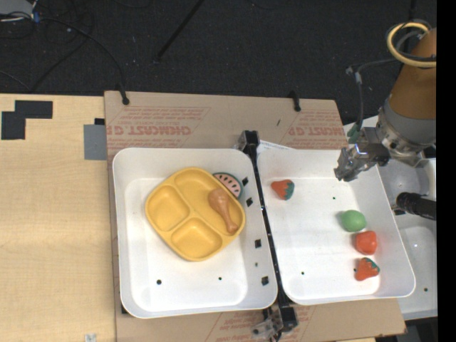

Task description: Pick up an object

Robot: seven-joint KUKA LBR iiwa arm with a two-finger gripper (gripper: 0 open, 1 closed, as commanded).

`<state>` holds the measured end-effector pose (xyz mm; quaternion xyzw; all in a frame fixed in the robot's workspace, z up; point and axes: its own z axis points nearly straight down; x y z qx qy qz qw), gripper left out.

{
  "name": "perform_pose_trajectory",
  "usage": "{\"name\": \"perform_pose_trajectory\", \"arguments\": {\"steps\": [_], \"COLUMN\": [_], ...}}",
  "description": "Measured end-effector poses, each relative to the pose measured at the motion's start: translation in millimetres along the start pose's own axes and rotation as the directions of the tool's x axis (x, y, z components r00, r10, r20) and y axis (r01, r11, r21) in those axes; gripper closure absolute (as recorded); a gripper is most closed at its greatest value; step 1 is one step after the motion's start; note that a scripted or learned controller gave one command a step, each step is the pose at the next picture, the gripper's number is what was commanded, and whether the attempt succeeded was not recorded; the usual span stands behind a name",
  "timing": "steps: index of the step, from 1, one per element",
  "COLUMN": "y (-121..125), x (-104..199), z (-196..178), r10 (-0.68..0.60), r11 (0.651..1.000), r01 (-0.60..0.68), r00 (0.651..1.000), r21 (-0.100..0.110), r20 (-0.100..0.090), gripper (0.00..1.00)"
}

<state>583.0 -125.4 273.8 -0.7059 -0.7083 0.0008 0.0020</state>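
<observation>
Camera view: gripper (349,167) hangs over the upper right part of the right bin (313,294), above the bin floor, nothing visible between its tips; too small and dark to say how it's set, so I cannot tell. Candidates in that bin: green ball (352,221) nearest, just below and slightly right of the tool; red tomato (366,242) right under the ball, close to touching it; strawberry (367,269) below that near the right wall; second strawberry (283,189) alone toward the divider, well apart from the rest. Left bin (135,291) has a yellow divided plate (171,209) with a drumstick (225,210) lying across it and a watermelon slice (229,183) tucked at its upper right edge. My read: approach phase, no pick committed. Best target is probably the lone strawberry near the divider, since it has free space on all sides and no neighbour to bump. Green ball is closer, but it's round, likely rolls, and the tomato crowds one side. Whichever: centre over it before descending, come straight down, straddle it evenly, close only near the floor. Risk is an off-centre touch that nudges the object away.
</observation>
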Motion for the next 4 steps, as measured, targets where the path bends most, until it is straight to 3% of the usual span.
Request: {"name": "perform_pose_trajectory", "arguments": {"steps": [2,4], "y": [-14,-35], "x": [100,200], "z": [33,35], "r10": [-0.001,-0.001], "r11": [1.000,1.000], "r01": [0.001,0.001], "r00": [1.000,1.000], "r21": [0.002,0.002], "r20": [0.000,0.001], "gripper": [1.00,1.00]}}
